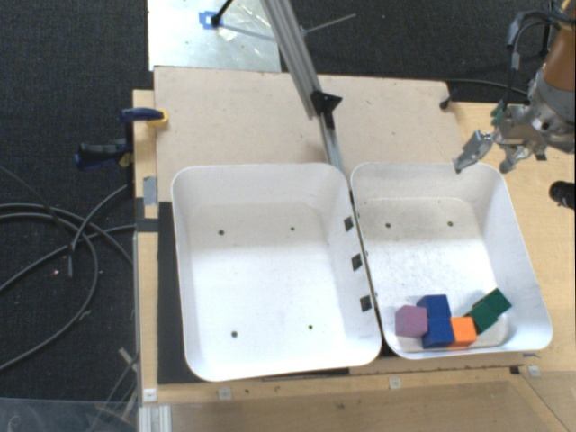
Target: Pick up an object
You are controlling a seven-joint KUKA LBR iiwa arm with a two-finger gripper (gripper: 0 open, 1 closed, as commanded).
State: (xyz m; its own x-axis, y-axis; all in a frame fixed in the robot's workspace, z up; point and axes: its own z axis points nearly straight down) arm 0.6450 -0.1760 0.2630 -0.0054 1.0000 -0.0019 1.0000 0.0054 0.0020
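Four small blocks lie huddled in the near right corner of the right bin point(504, 214): a purple block point(411, 320), a blue block point(436, 319), an orange block point(463, 330) and a dark green block point(491, 310). My gripper point(490, 153) hangs over the bin's far right corner, well away from the blocks. Its two fingers are spread apart with nothing between them.
The left bin point(193, 241) lies beside the right one, with a black-marked divider edge between them. A slanted metal pole point(297, 52) crosses the far side of the bench. Clamps point(144, 115) sit on the bench's left edge, with cables point(54, 241) on the floor.
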